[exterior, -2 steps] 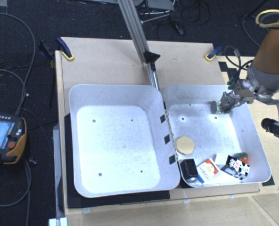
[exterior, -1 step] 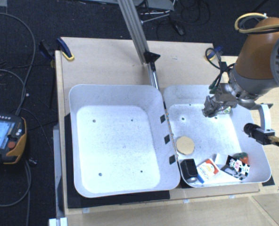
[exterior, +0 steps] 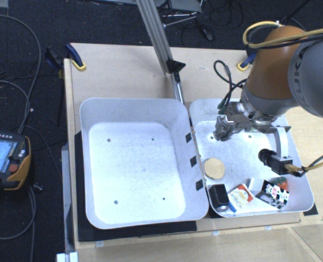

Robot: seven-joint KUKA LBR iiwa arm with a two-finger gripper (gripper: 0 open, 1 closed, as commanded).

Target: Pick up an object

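Note:
My gripper (exterior: 225, 130) hangs over the back left part of the right bin (exterior: 299, 171), below the grey and orange arm. Nothing shows between it and the bin floor. A tan round disc (exterior: 214, 168) lies in front of it, near the bin's left wall. Along the front wall lie a black rectangular block (exterior: 219, 196), an orange and white packet (exterior: 241, 194) and a small black, white and red item (exterior: 275, 192).
The left bin (exterior: 134, 168) stands beside the right one, its wall touching the right bin's wall. A slanted aluminium bar (exterior: 157, 29) runs from the back down to the bins' shared corner. Clamps (exterior: 74, 58) sit on the bench's back edge.

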